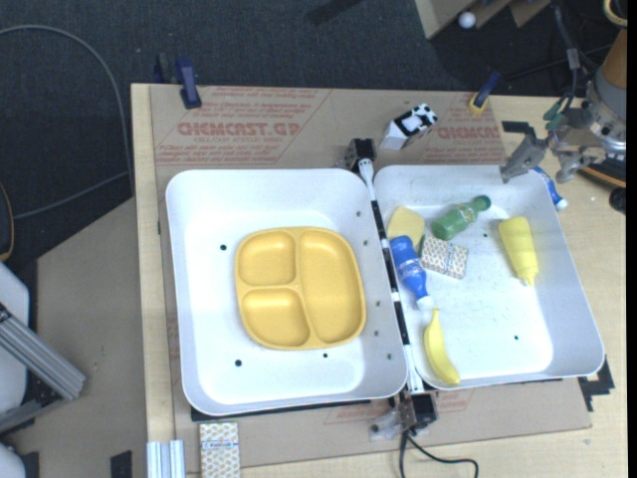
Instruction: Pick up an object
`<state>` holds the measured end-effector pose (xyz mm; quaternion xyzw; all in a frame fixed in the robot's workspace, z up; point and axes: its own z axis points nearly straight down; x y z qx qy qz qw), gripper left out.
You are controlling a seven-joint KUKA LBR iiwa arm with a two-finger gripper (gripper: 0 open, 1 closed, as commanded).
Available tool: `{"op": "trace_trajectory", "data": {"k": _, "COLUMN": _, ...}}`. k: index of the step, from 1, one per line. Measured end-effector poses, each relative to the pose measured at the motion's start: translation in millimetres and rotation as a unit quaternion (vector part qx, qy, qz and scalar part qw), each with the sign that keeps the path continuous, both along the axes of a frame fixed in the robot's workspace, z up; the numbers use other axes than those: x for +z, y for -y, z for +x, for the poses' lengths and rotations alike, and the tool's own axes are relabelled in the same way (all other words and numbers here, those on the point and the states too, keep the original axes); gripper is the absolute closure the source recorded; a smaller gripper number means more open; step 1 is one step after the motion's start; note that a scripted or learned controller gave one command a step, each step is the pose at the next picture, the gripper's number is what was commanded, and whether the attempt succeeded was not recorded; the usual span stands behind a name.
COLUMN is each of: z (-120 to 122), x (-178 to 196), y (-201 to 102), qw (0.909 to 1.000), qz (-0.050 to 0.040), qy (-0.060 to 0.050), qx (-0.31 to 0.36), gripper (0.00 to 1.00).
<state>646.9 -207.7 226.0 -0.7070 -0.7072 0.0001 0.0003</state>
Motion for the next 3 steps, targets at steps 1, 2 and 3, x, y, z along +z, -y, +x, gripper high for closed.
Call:
{"op": "trace_trajectory", "data": {"k": 1, "z": -17.5, "x": -131.8, "y": 11.9, "qw": 1.0, "qz": 0.0038, "qy": -0.002, "qx": 0.001, "gripper": 0.0}}
{"op": "trace_trajectory", "data": {"k": 2, "z": -42.4, "x": -141.6, "y": -13.2, "qw": 1.0, "qz": 0.0005, "qy": -0.001, "qx": 0.0, "gripper": 0.0}}
{"op": "trace_trajectory", "data": {"k": 3, "z": -41.8, "x": -131.0, "y": -13.0, "qw": 1.0, "qz": 0.0001, "qy": 0.0, "qx": 0.0, "gripper": 1.0}}
